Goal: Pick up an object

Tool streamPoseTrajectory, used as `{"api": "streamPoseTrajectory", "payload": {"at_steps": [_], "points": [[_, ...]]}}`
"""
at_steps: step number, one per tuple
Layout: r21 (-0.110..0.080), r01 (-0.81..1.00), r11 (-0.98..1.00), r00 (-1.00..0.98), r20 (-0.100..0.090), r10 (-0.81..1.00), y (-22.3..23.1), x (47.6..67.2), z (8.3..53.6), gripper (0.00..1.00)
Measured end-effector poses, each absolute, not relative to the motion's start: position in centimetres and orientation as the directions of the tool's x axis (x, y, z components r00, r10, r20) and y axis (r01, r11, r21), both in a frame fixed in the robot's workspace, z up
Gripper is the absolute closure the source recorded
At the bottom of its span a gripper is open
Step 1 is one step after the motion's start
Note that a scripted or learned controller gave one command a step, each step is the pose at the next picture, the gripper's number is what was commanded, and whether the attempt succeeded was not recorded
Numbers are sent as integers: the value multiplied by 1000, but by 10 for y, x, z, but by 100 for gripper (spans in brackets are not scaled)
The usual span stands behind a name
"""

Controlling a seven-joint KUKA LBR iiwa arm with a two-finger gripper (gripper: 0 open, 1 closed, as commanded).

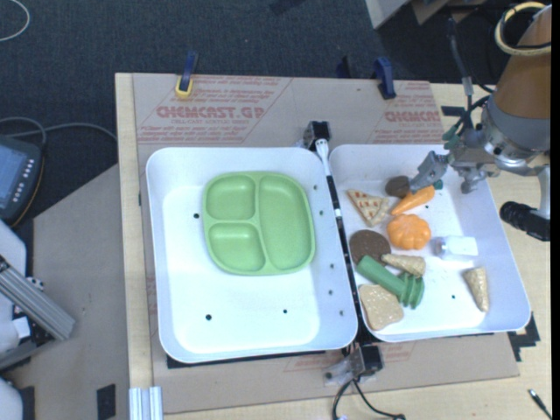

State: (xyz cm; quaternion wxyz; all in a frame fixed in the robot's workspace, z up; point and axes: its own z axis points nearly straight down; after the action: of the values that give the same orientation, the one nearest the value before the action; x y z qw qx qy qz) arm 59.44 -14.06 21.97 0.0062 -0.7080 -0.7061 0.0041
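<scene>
One toy carrot (413, 201) under our tool (442, 171), whose state we cannot tell; light, rigid, slick: grip mid-body.

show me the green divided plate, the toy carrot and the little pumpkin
green divided plate (260, 222), camera view, on the ridge between compartments
toy carrot (414, 201), camera view, middle of its orange body
little pumpkin (409, 232), camera view, its rounded top
</scene>
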Motion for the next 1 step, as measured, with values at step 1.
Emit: {"api": "streamPoseTrajectory", "payload": {"at_steps": [1], "points": [[-1,1000,0,0,1,1000,-140,597,227,0]]}}
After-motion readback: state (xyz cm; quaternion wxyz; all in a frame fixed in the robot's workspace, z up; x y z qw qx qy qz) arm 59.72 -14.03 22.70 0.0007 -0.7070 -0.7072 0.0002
